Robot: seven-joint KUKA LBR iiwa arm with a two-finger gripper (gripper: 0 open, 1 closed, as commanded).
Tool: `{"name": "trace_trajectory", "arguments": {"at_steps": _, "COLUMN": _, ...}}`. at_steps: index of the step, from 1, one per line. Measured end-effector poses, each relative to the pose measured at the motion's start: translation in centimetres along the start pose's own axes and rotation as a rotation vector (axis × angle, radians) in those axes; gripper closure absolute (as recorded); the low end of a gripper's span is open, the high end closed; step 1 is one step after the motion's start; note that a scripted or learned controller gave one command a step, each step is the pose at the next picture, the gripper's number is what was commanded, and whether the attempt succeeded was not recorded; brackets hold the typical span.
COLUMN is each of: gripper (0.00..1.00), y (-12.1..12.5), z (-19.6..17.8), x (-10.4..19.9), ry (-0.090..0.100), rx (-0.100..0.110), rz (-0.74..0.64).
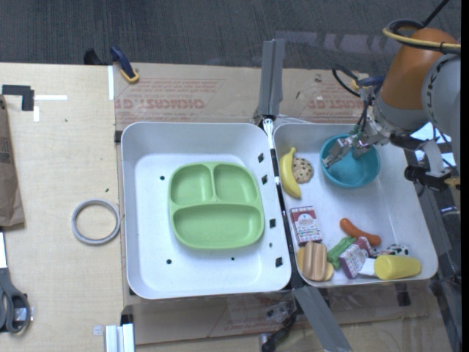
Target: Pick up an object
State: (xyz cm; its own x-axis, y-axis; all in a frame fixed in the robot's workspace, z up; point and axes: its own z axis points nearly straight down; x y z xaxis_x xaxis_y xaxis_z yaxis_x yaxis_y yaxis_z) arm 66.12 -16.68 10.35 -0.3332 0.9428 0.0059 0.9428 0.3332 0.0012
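The right bin (418, 218) holds a blue bowl (357, 173) at the back, with a banana (289, 176) and a cookie (302, 169) to its left. Nearer the front lie a red and white box (305, 224), an orange sausage (359, 231), a tan bun (315, 261), a green piece (339, 249), a pink packet (355, 259) and a yellow cylinder (397, 268). My gripper (344, 152) reaches in from the right and hangs over the bowl's left rim, low in or just above it. I see nothing held in it.
The left bin (139, 196) carries a green divided plate (217, 205). On the bench to the left lie a tape ring (95, 221), a brown bag (9, 167) and scissors (13, 310). A grey divider post (271, 79) stands between the bins at the back.
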Motion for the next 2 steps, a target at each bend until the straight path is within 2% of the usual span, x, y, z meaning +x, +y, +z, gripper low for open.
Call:
{"name": "trace_trajectory", "arguments": {"at_steps": 1, "gripper": 0.00, "y": -1.07, "z": -0.01, "x": -3.14, "ry": 0.000, "rx": 0.000, "rz": 0.090}}
{"name": "trace_trajectory", "arguments": {"at_steps": 2, "gripper": 0.00, "y": -1.36, "z": -0.02, "x": -4.13, "ry": 0.003, "rx": 0.001, "rz": 0.122}}
